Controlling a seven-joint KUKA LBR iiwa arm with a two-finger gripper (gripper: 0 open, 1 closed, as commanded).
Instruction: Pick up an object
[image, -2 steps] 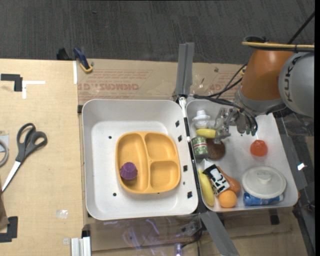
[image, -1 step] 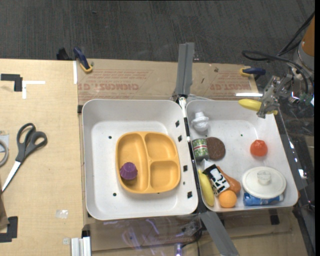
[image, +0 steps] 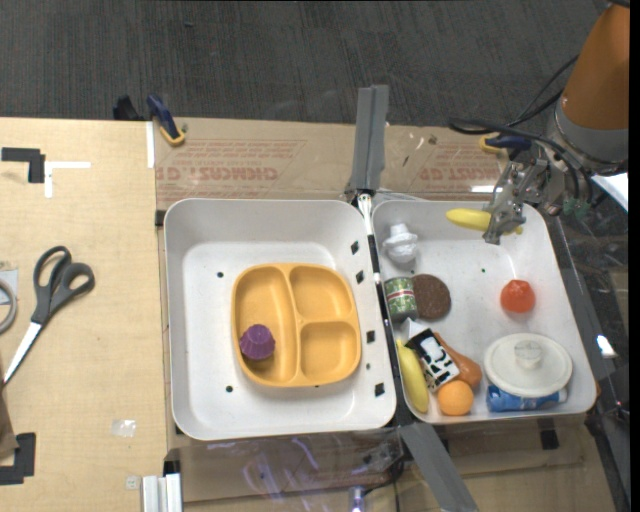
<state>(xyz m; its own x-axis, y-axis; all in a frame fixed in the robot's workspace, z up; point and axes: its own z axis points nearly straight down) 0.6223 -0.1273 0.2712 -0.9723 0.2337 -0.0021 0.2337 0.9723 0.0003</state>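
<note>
Beside claw (image: 497, 228): small banana (image: 467, 217)

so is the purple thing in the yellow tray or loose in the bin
In the tray: the purple thing sits in the long left compartment of the yellow tray, near its front end.

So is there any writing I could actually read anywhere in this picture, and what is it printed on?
Red lettering on the cardboard sheet behind the bins: printed reversed or upside down, too faint to read with confidence.
White marks on the black packet in the right bin: too small to read.
Label on the small green can: blurred, unreadable.
</note>
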